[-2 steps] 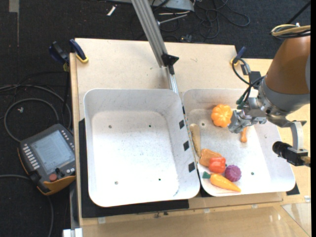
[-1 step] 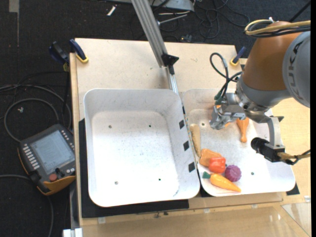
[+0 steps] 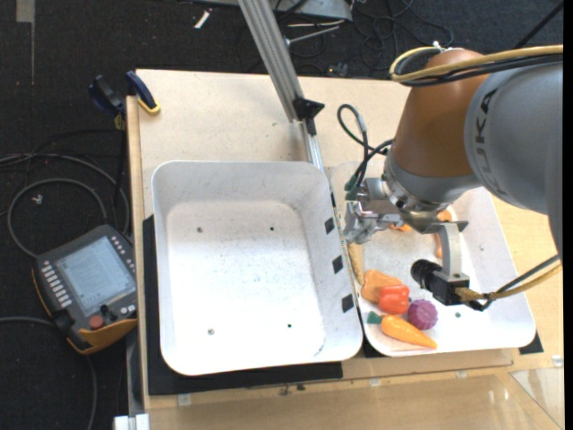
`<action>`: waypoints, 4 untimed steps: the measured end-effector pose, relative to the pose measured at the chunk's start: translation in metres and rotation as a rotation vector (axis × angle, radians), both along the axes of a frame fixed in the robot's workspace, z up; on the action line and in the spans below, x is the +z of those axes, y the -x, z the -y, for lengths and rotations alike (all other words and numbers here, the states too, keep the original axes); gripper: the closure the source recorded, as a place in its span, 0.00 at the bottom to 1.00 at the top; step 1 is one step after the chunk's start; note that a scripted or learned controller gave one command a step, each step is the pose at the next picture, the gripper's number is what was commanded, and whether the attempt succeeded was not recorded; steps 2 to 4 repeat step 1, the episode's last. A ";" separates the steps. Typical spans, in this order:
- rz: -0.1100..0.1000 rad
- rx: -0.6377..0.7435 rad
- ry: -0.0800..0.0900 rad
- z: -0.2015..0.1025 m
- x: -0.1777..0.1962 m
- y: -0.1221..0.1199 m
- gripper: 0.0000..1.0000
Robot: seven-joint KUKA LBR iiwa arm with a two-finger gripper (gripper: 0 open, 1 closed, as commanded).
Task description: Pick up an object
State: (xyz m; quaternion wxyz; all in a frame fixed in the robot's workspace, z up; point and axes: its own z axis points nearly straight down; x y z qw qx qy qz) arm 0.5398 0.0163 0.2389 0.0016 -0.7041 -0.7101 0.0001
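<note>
The gripper [image 3: 358,224] is being held low over the right bin [image 3: 501,330], near its left wall; whether it's open or shut can't be told, and nothing is seen gripped. Toy veg [image 3: 398,307] is lying just below-right of it, so pick prob. not yet done

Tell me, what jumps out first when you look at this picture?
The big grey and orange robot arm swings in from the right and hangs over the right bin. Below it, bright toy vegetables huddle at that bin's near left corner: a red pepper, a purple one and a carrot.
</note>
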 end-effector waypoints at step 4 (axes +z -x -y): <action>0.000 0.000 0.000 -0.063 -0.008 0.002 1.00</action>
